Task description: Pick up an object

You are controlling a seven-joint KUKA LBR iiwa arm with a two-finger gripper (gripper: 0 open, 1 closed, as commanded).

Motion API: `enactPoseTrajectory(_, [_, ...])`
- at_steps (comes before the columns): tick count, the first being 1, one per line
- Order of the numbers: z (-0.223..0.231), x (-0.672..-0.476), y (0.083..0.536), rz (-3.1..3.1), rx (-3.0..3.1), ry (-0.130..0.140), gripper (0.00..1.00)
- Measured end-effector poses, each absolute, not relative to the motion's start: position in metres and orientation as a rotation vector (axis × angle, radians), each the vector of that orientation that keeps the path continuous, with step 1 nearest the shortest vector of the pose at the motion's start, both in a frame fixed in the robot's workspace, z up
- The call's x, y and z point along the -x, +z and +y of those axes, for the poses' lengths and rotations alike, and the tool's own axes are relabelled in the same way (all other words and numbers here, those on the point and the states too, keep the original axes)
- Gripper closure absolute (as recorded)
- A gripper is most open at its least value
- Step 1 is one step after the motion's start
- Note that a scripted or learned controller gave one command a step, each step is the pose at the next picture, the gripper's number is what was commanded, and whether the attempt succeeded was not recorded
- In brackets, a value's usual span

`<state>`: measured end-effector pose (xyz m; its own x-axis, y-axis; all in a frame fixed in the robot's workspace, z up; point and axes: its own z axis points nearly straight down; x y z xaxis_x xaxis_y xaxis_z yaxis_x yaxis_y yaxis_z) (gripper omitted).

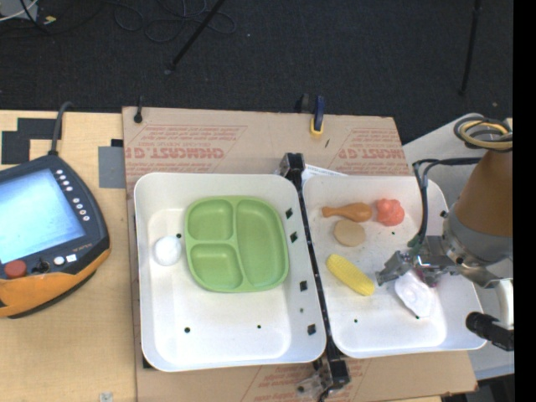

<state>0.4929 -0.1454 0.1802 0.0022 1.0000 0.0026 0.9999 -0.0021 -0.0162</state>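
Note:
My gripper [408, 268] hangs over the right side of the right bin [368, 342], on the grey arm with the orange band [494, 195]. Just below it, on the bin floor, lies a crumpled white object [417, 297], partly hidden by the gripper. Left of the gripper lies a yellow corn cob [351, 275]. Further back in the same bin are a tan round piece [350, 234], an orange-brown drumstick [348, 212] and a red-pink lump [389, 212]. None of them shows between the gripper's jaws.
The left bin [218, 342] holds a green divided plate [235, 244] and a small white ball [167, 250]. A black clip ridge [306, 249] runs between the bins. A control pendant [46, 229] sits on the bench at the far left.

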Motion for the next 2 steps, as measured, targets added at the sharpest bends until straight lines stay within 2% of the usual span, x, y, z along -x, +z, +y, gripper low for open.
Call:
enactPoseTrajectory(1, [-0.146, -0.496, 0.187, -2.221, 2.22, 0.002, 0.0])
enactPoseTrajectory(2, [-0.136, -0.502, 0.132, -2.219, 2.215, 0.004, 0.0])
